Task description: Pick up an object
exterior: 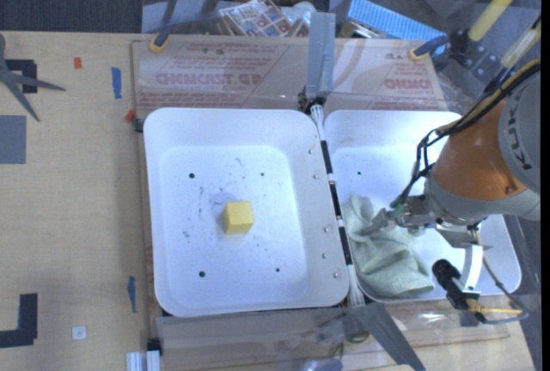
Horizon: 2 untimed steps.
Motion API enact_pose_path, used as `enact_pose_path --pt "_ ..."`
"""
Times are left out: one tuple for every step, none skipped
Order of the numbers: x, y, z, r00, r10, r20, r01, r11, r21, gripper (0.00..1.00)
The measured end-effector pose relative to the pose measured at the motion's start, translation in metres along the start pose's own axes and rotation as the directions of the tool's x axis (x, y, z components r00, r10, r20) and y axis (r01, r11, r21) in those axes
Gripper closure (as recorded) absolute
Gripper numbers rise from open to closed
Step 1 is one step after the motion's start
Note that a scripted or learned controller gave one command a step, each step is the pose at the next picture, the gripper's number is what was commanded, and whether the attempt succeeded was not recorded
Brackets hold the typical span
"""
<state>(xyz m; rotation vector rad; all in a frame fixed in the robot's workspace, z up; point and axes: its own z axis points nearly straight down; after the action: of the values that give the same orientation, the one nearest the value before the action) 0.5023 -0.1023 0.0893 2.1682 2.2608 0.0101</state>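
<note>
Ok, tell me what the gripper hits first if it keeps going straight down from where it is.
Most likely the crumpled pale cloth in the right bin; the gripper sits above the cloth's upper edge. Depth is hard to judge from this slanted view.

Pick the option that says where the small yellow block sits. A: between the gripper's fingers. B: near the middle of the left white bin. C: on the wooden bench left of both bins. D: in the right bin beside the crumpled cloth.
B: the small yellow block rests alone on the floor of the left white bin, while the pale crumpled cloth and the gripper are over in the right white bin.
</note>
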Motion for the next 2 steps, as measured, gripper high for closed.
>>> enact_pose_path --pt "0.000 0.002 -0.008 1.000 0.002 -0.003 -0.002 1.000 -0.003 1.00" --pt "0.001 0.021 -0.004 0.873 0.489 0.002 -0.489 0.872 0.005 1.00"
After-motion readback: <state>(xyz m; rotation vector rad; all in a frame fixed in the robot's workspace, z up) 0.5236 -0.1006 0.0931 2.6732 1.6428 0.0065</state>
